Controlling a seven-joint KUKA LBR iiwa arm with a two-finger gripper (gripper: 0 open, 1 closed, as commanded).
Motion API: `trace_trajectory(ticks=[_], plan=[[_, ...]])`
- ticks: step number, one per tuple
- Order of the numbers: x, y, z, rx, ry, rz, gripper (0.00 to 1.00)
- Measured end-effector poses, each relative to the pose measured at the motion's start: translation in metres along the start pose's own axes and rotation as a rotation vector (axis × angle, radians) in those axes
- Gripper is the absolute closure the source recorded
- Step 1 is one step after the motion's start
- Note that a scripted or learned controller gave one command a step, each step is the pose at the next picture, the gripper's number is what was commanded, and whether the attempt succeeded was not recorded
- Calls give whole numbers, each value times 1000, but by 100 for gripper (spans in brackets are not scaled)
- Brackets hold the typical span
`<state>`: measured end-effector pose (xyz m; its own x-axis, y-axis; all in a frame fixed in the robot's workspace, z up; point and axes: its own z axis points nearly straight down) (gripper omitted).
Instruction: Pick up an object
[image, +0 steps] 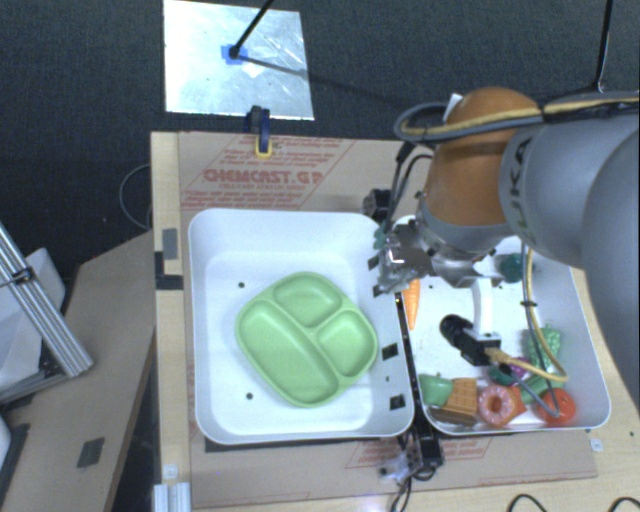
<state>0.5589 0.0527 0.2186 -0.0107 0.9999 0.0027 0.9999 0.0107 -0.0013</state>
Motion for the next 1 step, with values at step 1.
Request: trace_trajectory(ticks=[1], plan=[[1,-1,-14,-4,-2,4,100]])
